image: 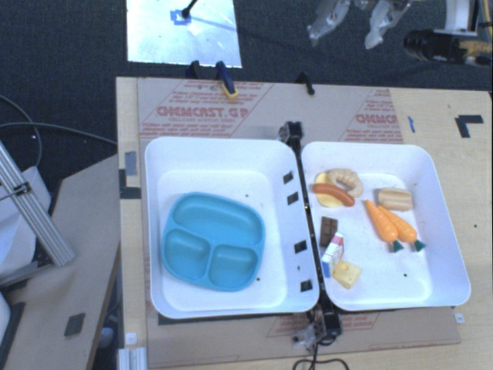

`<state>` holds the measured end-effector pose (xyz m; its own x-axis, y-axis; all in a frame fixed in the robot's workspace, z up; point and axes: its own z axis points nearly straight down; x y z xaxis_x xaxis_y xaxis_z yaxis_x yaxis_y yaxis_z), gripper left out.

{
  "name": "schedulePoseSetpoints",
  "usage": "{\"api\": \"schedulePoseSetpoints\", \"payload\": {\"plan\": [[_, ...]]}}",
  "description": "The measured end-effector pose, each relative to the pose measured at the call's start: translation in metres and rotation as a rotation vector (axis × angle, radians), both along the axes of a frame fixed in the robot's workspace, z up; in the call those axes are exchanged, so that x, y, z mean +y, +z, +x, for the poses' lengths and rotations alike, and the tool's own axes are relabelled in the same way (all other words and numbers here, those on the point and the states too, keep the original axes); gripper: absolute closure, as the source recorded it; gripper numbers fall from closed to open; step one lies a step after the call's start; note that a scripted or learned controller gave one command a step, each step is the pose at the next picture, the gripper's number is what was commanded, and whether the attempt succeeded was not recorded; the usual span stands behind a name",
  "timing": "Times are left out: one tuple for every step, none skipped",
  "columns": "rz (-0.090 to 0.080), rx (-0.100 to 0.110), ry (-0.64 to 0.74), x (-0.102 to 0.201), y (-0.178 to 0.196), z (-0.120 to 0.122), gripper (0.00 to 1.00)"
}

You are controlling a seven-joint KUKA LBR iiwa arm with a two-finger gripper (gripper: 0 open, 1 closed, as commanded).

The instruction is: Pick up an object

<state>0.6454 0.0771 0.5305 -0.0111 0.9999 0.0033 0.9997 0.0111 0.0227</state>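
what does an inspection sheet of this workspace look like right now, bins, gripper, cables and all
surface: bench with printed board, bearing left bin and right bin side by side
job's things: in right bin, two carrots, bread roll, hot dog, croissant, chocolate bar, cheese wedge, small carton
clutter: blue divided plate in left bin
grippers: gripper above the bench's far edge, jaws apart, nothing between them
cables: black cable at left; wires at the bins' near joint
surroundings: dark carpet, shiny sheet, metal rail
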Motion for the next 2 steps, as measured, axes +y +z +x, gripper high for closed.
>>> {"api": "schedulePoseSetpoints", "payload": {"plan": [[-0.003,0.015,0.0,-0.004,0.002,-0.001,1.0],[-0.003,0.037,-0.001,0.054,-0.118,-0.074,1.0]]}}
